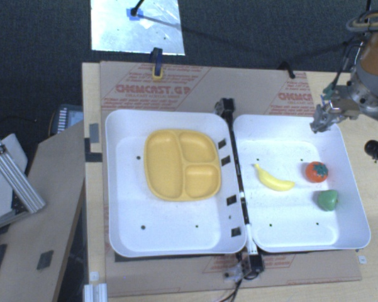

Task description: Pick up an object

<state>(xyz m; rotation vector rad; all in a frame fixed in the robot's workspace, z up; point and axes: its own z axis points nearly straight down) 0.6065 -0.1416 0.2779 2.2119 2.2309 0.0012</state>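
Note:
The right bin (283, 238) holds three toy foods. A yellow banana (273, 178) lies near its middle, a red-orange tomato with a green top (316, 172) sits toward the right wall, and a green piece (327, 200) rests just below the tomato. My gripper (322, 119) hangs over the bin's far right corner, above and apart from all three, with nothing visible between its fingers. Its fingers look small and dark against the rim.
A yellow divided plate (180, 165) lies in the left bin (132, 231). A black clip strip (234, 187) runs between the two bins. Cardboard (176, 87) lies under both, and a cable crosses the far right.

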